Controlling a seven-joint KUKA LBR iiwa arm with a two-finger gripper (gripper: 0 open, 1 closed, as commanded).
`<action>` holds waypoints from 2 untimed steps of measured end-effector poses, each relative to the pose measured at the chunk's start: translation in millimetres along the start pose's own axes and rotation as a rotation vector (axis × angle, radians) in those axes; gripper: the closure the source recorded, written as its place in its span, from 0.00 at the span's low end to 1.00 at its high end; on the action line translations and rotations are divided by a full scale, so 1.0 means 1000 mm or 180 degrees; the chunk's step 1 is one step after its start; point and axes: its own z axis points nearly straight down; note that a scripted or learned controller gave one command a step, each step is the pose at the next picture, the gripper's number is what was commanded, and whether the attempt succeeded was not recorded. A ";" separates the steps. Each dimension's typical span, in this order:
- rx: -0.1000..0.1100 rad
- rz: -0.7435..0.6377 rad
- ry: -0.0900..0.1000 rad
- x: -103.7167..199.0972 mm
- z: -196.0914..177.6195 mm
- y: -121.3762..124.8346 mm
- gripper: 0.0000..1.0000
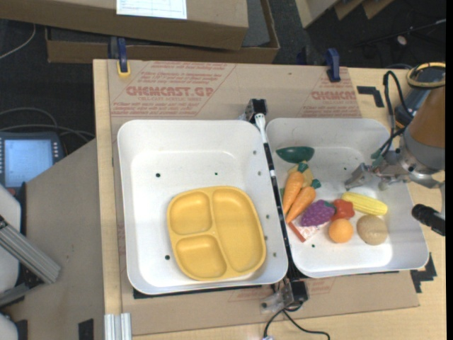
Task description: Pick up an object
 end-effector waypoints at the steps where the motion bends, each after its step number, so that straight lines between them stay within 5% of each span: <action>1: -0.0082 -0.0045 -0.0025 0.030 -0.168 0.048 0.00; 2: 0.0036 -0.0022 0.0016 0.061 -0.054 -0.046 0.00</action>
